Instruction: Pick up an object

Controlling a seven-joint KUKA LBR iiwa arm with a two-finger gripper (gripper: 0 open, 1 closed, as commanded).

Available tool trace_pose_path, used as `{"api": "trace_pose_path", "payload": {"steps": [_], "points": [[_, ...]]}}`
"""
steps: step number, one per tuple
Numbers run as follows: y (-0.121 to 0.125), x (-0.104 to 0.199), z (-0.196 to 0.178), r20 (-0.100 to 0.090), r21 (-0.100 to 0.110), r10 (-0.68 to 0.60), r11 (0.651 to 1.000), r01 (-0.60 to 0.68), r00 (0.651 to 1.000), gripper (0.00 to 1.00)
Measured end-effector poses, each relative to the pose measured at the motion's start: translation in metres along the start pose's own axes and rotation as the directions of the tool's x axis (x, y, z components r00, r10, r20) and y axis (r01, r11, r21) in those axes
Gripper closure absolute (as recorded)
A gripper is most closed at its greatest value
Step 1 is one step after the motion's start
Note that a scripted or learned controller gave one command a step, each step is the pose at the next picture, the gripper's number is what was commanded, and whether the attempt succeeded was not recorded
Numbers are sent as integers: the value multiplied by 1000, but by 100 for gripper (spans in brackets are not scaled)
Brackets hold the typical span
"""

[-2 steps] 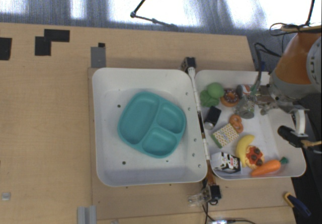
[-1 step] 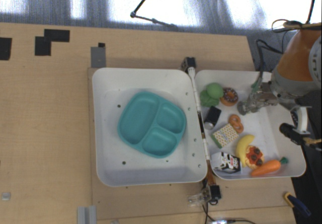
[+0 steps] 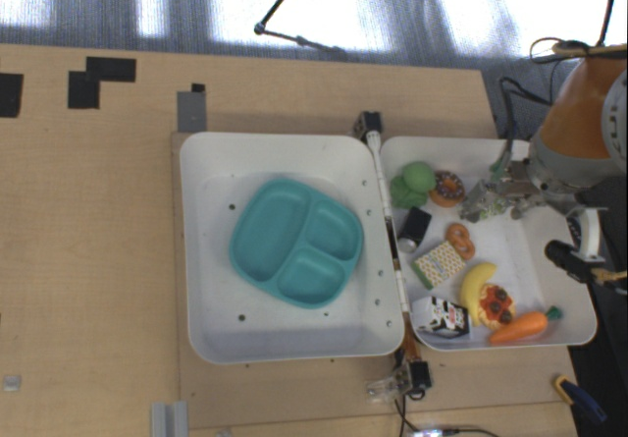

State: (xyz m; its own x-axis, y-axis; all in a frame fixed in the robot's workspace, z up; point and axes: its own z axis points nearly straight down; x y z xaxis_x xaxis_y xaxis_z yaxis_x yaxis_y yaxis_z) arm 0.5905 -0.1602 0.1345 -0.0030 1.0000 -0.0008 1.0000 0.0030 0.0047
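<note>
The right bin [image 3: 564, 327] holds several toy foods. A green leafy piece [image 3: 413, 183] and a chocolate donut [image 3: 447, 189] lie at its far left. A small black block [image 3: 414, 224] sits below them. A pretzel [image 3: 459, 240], a tan waffle cracker [image 3: 439, 263], a banana [image 3: 475, 288], a red and yellow piece [image 3: 497, 303], a carrot [image 3: 520, 326] and a black-and-white carton [image 3: 445, 316] fill the near half. My gripper [image 3: 488, 199] hangs low over the far part of this bin, just right of the donut and above the pretzel. Nothing shows held in it.
The left bin [image 3: 206, 327] holds a teal divided plate [image 3: 297, 242], tilted diagonally. A divider rail [image 3: 390, 229] separates the two bins. The grey arm with its orange band [image 3: 579, 121] comes in from the right over the right bin's far corner.
</note>
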Motion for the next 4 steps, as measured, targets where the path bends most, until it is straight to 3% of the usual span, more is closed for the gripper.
{"api": "trace_pose_path", "payload": {"steps": [1, 2, 3, 4], "points": [[21, -10, 49, 1, -1, -2, 1000, 2, 1000, 0], [23, -9, 37, 0, -4, -4, 1000, 4, 1000, 100], [70, -19, -64, 1, -3, -4, 1000, 4, 1000, 100], [70, -19, -62, 0, 1, -4, 1000, 4, 1000, 0]]}}
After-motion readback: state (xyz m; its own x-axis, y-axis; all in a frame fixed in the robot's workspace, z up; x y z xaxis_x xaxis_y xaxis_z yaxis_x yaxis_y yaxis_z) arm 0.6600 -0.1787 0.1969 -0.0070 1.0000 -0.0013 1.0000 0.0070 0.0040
